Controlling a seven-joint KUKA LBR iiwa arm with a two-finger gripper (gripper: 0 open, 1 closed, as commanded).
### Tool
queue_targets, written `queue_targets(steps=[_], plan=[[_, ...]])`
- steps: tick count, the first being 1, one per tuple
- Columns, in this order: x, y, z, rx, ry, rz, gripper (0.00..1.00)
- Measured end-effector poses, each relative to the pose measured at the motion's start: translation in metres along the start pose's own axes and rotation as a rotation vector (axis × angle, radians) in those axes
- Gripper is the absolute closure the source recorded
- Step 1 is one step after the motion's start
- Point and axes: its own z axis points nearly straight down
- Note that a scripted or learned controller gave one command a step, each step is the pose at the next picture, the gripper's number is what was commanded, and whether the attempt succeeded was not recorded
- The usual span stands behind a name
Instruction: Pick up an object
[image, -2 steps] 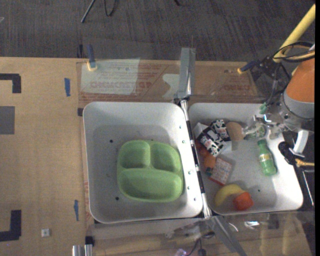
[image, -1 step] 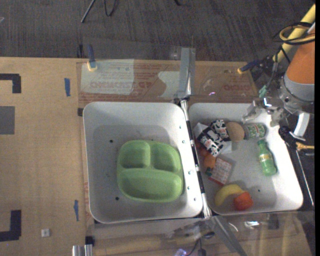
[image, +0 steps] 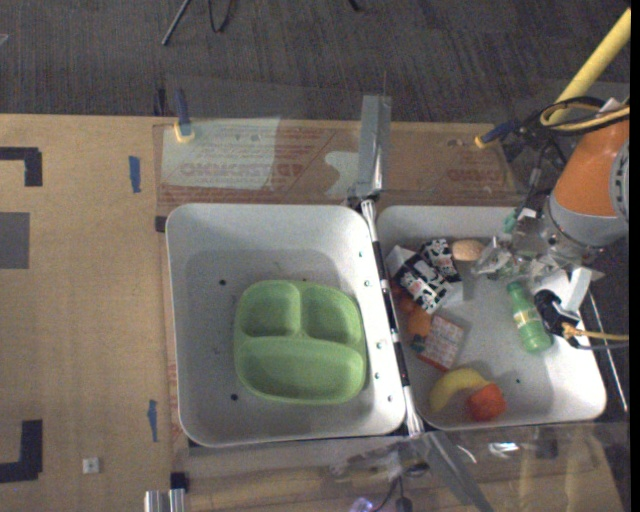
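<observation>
The green tray (image: 300, 342) filled the left bin (image: 190, 240). In the right bin (image: 580, 395), the gripper (image: 520, 262) hung at the back edge over a green bottle (image: 527, 318); whether it was clamped I cannot tell. Seemingly nothing had been lifted: banana (image: 455, 386) and tomato (image: 487, 402) lay near the front edge.

My left bin (image: 190, 330) holds a divided tray (image: 298, 342) near its middle. In my right bin (image: 560, 395), a bottle (image: 527, 318) lies toward the right, a banana (image: 455, 387) touches a round fruit (image: 487, 402) at the near side (packets (image: 425, 272) crowd the far-left corner).
</observation>
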Motion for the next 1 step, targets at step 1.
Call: queue_targets(steps=[1], plan=[[-0.0006,-0.0002,-0.0093,0.003,-0.002,-0.001,1.0]])
